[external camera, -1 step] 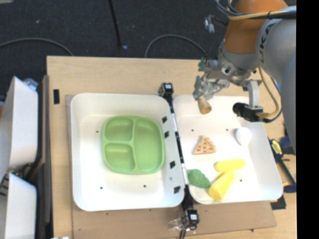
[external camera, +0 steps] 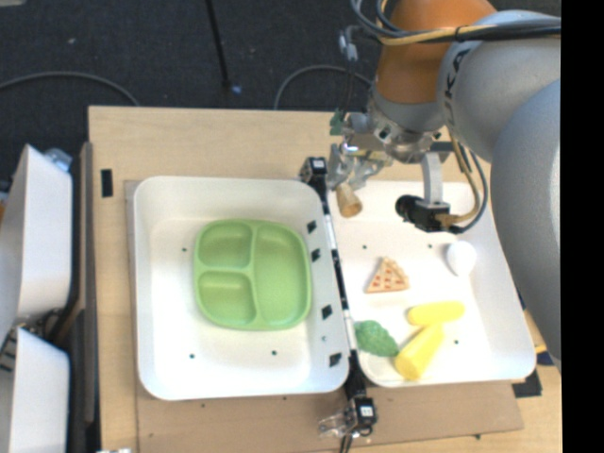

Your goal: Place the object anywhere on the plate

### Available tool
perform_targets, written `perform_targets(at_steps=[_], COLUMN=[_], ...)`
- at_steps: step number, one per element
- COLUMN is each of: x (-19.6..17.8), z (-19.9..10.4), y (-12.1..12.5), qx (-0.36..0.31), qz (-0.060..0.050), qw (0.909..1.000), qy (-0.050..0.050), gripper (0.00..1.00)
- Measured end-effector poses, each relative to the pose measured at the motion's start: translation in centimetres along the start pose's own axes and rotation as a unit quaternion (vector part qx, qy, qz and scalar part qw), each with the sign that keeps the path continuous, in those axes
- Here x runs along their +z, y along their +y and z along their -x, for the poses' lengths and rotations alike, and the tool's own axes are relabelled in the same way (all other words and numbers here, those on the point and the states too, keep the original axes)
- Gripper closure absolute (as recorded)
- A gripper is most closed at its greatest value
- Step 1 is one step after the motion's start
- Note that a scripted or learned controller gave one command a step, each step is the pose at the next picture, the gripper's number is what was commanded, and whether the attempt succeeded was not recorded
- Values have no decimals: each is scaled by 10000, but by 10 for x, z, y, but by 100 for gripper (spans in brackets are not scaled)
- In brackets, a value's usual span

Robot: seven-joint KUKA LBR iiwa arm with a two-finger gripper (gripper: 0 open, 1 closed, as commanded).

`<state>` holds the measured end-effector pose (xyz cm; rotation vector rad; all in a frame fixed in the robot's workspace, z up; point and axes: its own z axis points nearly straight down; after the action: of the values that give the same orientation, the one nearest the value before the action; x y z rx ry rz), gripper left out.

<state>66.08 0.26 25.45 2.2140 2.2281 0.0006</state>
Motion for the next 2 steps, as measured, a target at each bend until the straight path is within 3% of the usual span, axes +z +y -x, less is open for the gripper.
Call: perform_targets(at_steps=[2], x=[-7], z=[-114], y=[15], qx=[-5], qz=[10], qw=[10000], qy=[3], gripper=[100])
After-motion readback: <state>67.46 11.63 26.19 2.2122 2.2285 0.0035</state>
